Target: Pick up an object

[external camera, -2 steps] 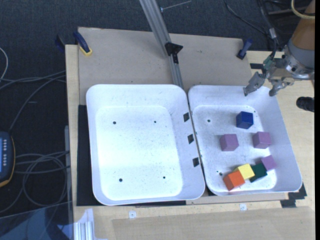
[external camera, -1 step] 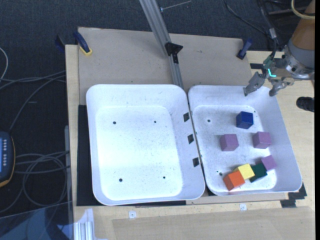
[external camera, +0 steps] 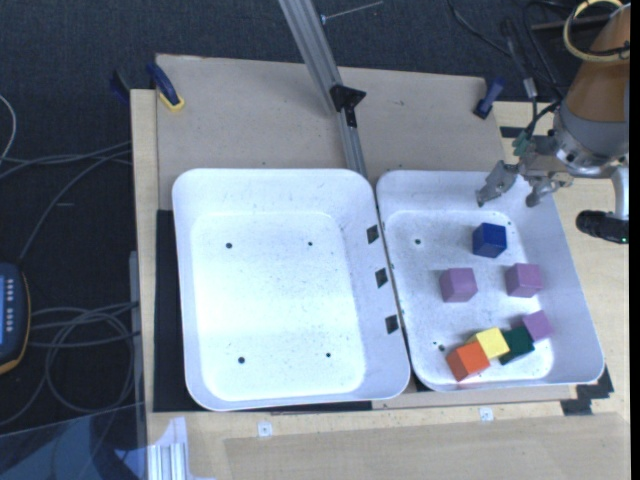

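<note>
- My two-finger gripper (external camera: 514, 189) hangs with jaws spread wide, holding nothing, over the far edge of the right-hand shallow white bin (external camera: 570, 268).
- The small blue cube (external camera: 489, 239) sits just below and slightly left of my jaws, nearest of all.
- Two purple blocks (external camera: 458, 284) lie beyond it, well apart; nothing blocks my descent.

A robotics lab: clamped plywood bench (external camera: 260, 108), white bins (external camera: 270, 193), loose cables (external camera: 60, 318) on carpet

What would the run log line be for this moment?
gripper: open, nothing held | above right bin far edge | nearest: blue cube | pick: not yet done
</note>
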`<state>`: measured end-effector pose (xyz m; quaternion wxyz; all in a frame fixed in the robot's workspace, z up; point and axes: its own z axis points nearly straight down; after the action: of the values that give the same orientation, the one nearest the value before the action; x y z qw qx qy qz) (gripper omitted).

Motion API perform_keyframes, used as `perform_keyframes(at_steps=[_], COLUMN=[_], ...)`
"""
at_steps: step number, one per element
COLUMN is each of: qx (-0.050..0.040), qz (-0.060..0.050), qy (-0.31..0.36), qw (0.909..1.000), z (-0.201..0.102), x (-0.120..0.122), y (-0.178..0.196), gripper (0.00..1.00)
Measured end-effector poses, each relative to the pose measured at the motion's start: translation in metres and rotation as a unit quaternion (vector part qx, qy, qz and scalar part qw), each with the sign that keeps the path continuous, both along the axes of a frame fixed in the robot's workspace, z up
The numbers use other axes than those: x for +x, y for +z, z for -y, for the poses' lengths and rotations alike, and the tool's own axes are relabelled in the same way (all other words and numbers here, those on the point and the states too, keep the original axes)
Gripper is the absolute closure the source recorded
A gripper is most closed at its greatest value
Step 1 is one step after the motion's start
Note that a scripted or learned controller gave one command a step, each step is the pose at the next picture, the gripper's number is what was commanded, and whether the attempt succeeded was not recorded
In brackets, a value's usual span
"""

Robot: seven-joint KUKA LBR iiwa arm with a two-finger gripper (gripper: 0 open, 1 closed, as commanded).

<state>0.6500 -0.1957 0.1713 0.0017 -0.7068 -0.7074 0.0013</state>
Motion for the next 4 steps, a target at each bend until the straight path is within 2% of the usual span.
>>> perform_keyframes(at_steps=[1, 2, 3, 4], qx=[0.0005, -0.0001, -0.0005, -0.0015], qz=[-0.001, 0.001, 0.003, 0.007], qy=[0.0, 0.0, 0.001, 0.0], qw=[1.0, 1.0, 1.0, 1.0], z=[-0.01, -0.011, -0.011, -0.006], x=[-0.003, -0.004, -0.002, 0.001], y=[-0.05, -0.073, -0.059, 0.006], gripper=[0.0, 0.0, 1.0, 1.0])
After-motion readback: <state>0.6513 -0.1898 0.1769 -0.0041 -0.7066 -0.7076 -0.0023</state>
